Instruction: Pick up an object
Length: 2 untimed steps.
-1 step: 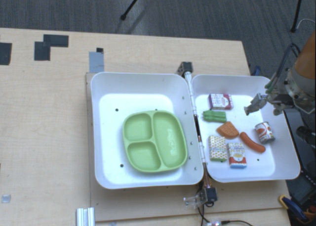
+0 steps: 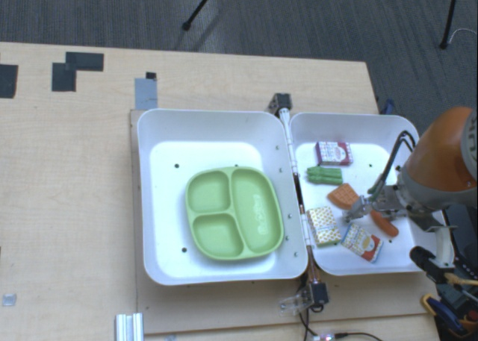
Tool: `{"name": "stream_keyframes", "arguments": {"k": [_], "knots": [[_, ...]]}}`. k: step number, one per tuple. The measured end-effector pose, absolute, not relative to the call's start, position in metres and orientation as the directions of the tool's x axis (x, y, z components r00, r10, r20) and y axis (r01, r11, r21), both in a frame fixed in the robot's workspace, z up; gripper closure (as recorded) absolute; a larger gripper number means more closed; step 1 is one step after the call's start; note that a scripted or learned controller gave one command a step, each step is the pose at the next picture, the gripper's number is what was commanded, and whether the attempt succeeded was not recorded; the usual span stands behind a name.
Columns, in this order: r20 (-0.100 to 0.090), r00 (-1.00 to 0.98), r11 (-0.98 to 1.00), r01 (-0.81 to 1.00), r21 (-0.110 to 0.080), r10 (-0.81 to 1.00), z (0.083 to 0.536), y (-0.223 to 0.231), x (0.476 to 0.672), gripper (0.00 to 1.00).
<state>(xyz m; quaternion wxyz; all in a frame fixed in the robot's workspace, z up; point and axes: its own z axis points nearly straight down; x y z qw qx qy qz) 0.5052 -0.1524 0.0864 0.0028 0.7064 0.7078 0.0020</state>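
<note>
The right bin [image 2: 396, 127] holds several small items. A purple and white packet [image 2: 333, 153] lies at the back, with a green pod-like piece [image 2: 324, 175] just in front of it. An orange wafer [image 2: 343, 195], a checkered packet [image 2: 323, 224], a red and white packet [image 2: 361, 243] and a red sausage-like piece [image 2: 385, 225] lie nearer the front. My gripper [image 2: 360, 210] reaches in from the right and hangs low among these front items, between the orange wafer and the red and white packet. Nothing is visibly held.
The left bin [image 2: 160, 183] carries a light green divided plate [image 2: 234, 213]. The arm's orange band [image 2: 447, 157] and grey wrist [image 2: 418, 199] cover the right bin's right side. Cables and clamps lie at the bench's front right corner [image 2: 448, 287].
</note>
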Motion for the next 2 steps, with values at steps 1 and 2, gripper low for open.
{"name": "stream_keyframes", "arguments": {"k": [1, 2], "knots": [[-0.002, -0.002, 0.003, 1.0, 0.012, 1.0, 0.098, -0.152, 0.507, 1.0], [0.001, -0.005, 0.005, 1.0, 0.004, 1.0, 0.185, -0.064, 0.491, 1.0]]}}
